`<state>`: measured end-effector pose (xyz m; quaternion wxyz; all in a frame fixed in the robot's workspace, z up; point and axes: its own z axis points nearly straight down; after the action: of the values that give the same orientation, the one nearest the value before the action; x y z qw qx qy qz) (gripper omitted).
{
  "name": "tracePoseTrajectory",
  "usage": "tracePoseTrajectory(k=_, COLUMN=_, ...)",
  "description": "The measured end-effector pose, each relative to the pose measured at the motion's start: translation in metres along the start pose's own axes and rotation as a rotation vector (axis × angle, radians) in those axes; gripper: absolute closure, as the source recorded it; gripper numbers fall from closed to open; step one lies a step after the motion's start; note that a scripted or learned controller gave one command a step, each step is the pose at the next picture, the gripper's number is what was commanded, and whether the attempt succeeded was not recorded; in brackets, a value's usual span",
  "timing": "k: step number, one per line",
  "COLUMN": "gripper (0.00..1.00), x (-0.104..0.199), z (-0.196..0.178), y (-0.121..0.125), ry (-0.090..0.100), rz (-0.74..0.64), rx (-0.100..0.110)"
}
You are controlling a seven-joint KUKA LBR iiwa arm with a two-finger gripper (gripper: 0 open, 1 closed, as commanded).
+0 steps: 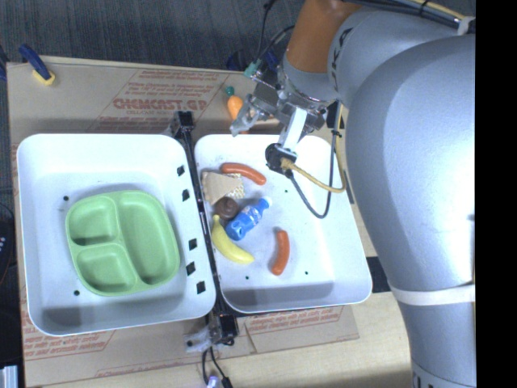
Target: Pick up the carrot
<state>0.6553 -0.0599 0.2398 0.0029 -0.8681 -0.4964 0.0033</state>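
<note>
The claw (260, 113) hangs over the far rim of the right bin (343, 257), and I cannot tell how far it is open; one small orange carrot (235, 107) with a green end sits just to its left, at the fingertips, but whether it is truly held between them cannot be told. Below the claw, inside the right bin, there are two sausages (243, 172) (280, 251), one slice of bread (223, 187), one blue bottle (246, 219), one yellow banana (230, 245) and one small dark brown item (225, 208). Far to the lower left of the claw, the left bin (48, 160) holds one green tray (122, 242) with three compartments. Both bins rest on brown printed cardboard (153, 95), with a dark floor (121, 14) beyond it.
</note>
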Motion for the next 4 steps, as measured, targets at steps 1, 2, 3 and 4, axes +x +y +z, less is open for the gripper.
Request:
tracePoseTrajectory(k=1, gripper=0.00, x=-0.065, z=0.044, y=0.039, ry=0.002, rz=0.471, rx=0.000)
tracePoseTrajectory(k=2, gripper=0.00, x=-0.137, z=0.149, y=0.066, ry=0.003, rz=0.493, rx=0.000)
tracePoseTrajectory(k=3, gripper=0.00, x=-0.115, z=-0.093, y=0.060, ry=0.005, rz=0.357, rx=-0.007)
tracePoseTrajectory(k=4, gripper=0.00, x=-0.112, z=0.030, y=0.048, ry=0.003, rz=0.749, rx=0.001)
